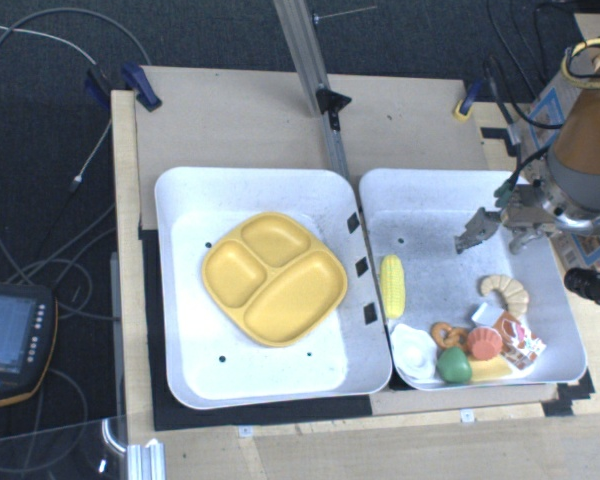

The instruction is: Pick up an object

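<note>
- Gripper (500,226) hovers over the right bin's (420,208) far side; jaws spread open, holding nothing.
- Knobbly yellow corn cob (392,285) lies by that bin's left wall, long axis running front to back.
- Smooth three-compartment yellow plate (274,278) fills the left bin (180,208).

Yellow plate (274,279) — yellow corn (392,285) — both bins (180,193) white.

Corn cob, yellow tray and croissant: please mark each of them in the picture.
Corn cob (392,285), camera view, middle of the cob.
Yellow tray (274,278), camera view, ridge where its compartments meet.
Croissant (504,289), camera view, top of its curved back.
</note>
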### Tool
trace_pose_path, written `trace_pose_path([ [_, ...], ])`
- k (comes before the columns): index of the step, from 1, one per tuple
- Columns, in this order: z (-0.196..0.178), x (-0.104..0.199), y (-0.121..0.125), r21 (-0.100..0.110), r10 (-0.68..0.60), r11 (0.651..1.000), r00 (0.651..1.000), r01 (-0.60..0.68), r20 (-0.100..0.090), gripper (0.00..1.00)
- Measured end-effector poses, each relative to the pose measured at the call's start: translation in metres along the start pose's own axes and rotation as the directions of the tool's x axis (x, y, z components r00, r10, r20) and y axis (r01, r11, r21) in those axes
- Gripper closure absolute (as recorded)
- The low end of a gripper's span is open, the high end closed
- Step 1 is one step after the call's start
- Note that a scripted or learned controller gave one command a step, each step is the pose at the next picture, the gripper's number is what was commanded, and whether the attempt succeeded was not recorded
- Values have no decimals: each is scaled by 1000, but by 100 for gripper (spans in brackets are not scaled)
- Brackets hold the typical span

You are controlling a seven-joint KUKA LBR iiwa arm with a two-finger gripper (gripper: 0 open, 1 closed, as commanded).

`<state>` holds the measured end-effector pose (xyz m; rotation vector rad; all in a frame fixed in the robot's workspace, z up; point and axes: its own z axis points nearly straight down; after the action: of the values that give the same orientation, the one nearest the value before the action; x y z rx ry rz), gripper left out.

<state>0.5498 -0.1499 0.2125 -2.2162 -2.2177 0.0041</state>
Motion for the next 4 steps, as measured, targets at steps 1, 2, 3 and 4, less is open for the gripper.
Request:
trace_pose_path([
  [1,43,0,1,0,0,1000,1000,0,0,0],
  [2,106,-1,-1,3,0,1000,1000,0,-1,0],
  [3,91,-2,2,-7,0,1000,1000,0,1,100],
  [4,47,-3,-1,-11,0,1000,1000,0,4,100],
])
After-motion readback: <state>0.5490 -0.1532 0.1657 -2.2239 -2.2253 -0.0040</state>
